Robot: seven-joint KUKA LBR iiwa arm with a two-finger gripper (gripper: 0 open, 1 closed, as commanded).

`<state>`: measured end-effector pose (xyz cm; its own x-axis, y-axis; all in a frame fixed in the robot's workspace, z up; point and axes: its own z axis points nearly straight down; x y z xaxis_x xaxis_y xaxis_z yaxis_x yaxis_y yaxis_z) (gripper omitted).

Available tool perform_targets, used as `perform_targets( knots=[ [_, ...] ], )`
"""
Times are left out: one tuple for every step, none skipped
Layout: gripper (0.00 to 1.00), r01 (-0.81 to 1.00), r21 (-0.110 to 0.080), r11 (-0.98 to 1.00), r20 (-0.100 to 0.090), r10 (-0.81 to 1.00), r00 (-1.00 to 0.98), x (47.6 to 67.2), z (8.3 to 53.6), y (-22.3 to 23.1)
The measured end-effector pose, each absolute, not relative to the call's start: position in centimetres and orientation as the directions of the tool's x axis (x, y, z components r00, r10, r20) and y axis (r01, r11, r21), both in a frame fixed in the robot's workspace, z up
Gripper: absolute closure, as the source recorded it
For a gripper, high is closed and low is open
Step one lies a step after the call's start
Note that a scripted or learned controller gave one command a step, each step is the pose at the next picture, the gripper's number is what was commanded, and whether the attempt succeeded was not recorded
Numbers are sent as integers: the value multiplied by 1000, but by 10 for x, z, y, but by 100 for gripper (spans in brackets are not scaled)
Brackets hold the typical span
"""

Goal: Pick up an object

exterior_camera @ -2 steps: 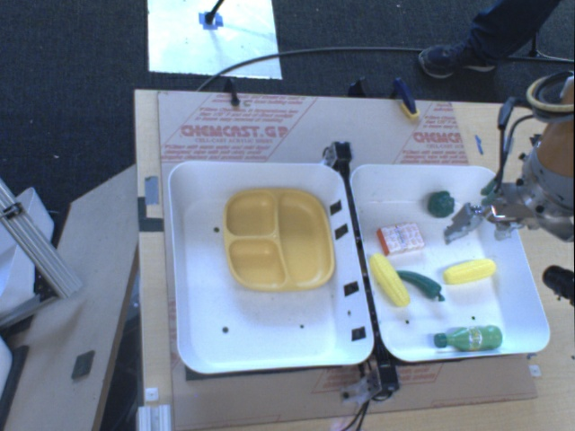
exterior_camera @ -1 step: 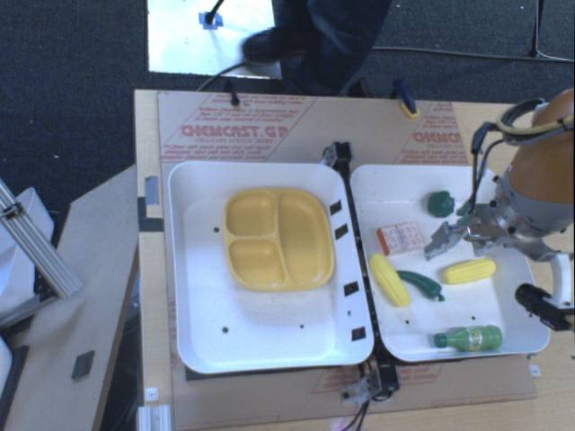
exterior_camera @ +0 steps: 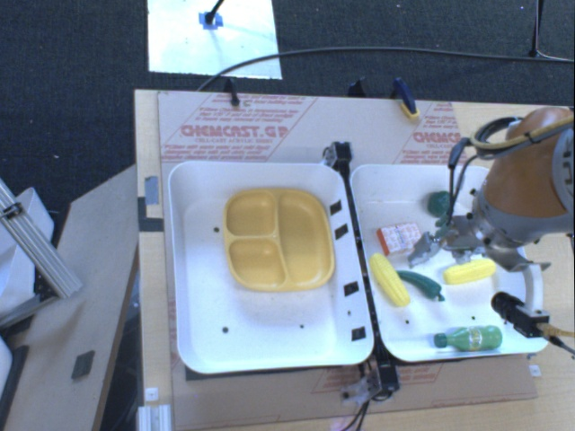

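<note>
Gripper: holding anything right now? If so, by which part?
Nothing held. The gripper hangs open in the right bin, fingers bare, between the red-and-white packet and the yellow block.

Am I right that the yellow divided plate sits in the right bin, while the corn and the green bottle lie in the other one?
Not quite: the camera view shows the yellow divided plate in the left bin. The corn and the green bottle lie in the other one, the right bin.

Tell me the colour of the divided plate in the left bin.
Yellow: the divided plate shows plainly in the camera view.
</note>
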<state>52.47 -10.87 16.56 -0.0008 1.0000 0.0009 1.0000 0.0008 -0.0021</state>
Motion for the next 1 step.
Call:
perform_targets(
  knots=[
    [0,1000,-2,1,1,1000,-1,522,104,-107]
  ],
)
